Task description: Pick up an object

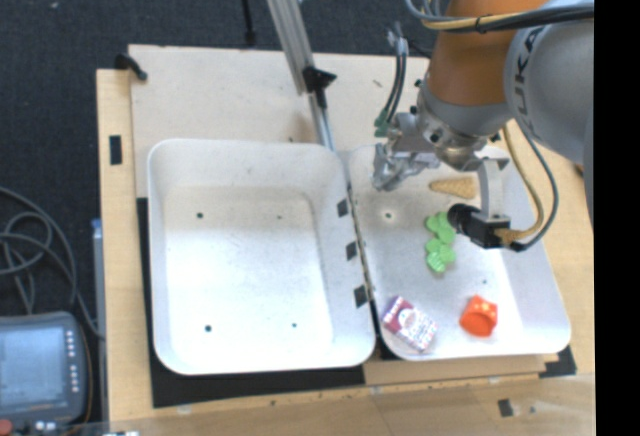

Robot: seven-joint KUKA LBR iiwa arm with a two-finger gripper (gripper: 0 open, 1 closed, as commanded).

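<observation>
Fingers (388,176): low over the far-left corner of the right bin (540,309), pointing down at bare floor near the divider. Can't tell whether they're spread or pressed together; they read as one dark metal cluster from this angle. Nothing visible between them, so I'd call it no grasp.

Nearest candidates: tan cone-shaped piece (455,187) just to the right of the fingers, partly under the wrist. Green lumpy object (439,242) a bit nearer the camera, mid-bin, next to a black fitting (478,226) hanging off the arm's cabling. Orange object (479,316) and a pink-and-white packet (409,324) sit along the near edge, well apart from the fingers.

Left bin (250,254): just speckles and a few dark dots on the floor.

The arm (500,34) comes in from the right, orange band above the wrist, grey link behind. An aluminium post (285,14) stands at the back of the counter (230,84).

Status: pick not done. All four objects lie flat on the bin floor, none lifted. Left to do: centre over a target, close on it, lift clear. As it stands the fingers look offset from everything, so closing here likely catches nothing.
</observation>
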